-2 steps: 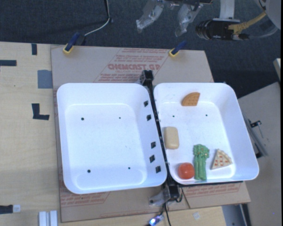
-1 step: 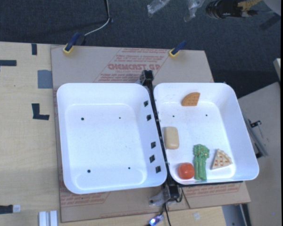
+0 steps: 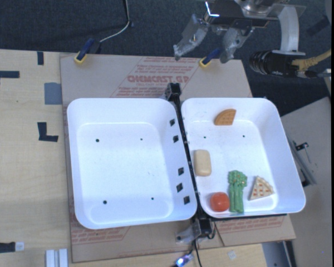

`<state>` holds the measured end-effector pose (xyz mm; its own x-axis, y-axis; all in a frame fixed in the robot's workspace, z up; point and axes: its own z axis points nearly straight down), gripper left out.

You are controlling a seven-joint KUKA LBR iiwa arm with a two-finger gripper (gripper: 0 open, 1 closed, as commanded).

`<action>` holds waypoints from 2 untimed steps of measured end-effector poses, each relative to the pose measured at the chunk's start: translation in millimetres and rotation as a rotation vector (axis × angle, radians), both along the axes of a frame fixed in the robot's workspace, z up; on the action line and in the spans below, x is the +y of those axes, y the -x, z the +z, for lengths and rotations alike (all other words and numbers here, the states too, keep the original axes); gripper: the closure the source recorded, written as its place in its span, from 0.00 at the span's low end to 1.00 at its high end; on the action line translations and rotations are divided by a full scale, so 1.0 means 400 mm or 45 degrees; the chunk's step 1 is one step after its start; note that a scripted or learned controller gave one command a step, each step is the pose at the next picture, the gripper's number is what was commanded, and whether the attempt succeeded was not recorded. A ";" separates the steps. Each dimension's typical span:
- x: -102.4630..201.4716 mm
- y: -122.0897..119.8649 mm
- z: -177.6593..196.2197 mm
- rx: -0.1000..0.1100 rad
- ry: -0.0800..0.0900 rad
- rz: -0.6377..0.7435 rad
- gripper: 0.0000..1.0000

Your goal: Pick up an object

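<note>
Nearest the camera, at about 5 o'clock in the right bin (image 3: 286,149), three pieces crowd together: a red tomato (image 3: 220,202), a green asparagus (image 3: 236,191) lying just beside it and probably touching, and a waffle wedge (image 3: 261,188) close at the asparagus's 3 o'clock. This cluster is the likeliest place for a miss. Fingers coming down on any one of these could catch a neighbour, push it aside, or close on two at once. The tomato looks round and glossy, so it could roll or squirt out of a pinch. The asparagus is long, narrow and knobbly at the top. The wedge is flat, triangular and gridded, and sits near the bin's sloping wall, which could block one finger.

Farther back, at the bin's 9 o'clock, a pale cream bar (image 3: 202,163) lies alone, smooth and rounded, but close to the divider wall and its black clips. At 12 o'clock a tan, gridded cookie (image 3: 225,117) lies flat and well apart from the rest. It looks the safest pick, though a thin flat piece is hard to get under.

The left bin (image 3: 78,149) is smooth white plastic.

Farthest, above the cardboard beyond the bins, the gripper (image 3: 209,43) hangs with its fingers spread wide, holding nothing.
</note>
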<state>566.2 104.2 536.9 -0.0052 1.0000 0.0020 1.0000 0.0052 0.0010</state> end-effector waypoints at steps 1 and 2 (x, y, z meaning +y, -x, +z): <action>-0.111 -0.193 -0.007 -0.002 0.005 -0.010 0.00; -0.051 -0.250 -0.607 0.025 0.006 -0.005 0.00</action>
